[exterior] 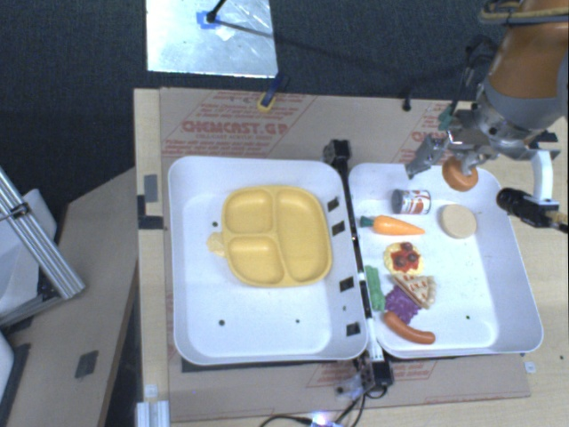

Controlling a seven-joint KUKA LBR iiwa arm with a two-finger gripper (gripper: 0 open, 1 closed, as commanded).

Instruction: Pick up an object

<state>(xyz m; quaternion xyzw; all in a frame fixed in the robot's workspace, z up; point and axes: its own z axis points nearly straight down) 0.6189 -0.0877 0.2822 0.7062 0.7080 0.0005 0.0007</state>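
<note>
My pincer (460, 169) clenched around an orange round thing (460, 177) above the right bin's (507, 278) far corner.

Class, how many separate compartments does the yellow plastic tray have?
3. The yellow plastic divided tray in the left white bin has two compartments along its far side and one along its near side.

Yellow three-compartment tray (271, 237) in the left white bin (191, 327), cardboard sheet (236, 123) beneath both bins, shiny metal plate (212, 23) on dark carpet behind the surface.
</note>
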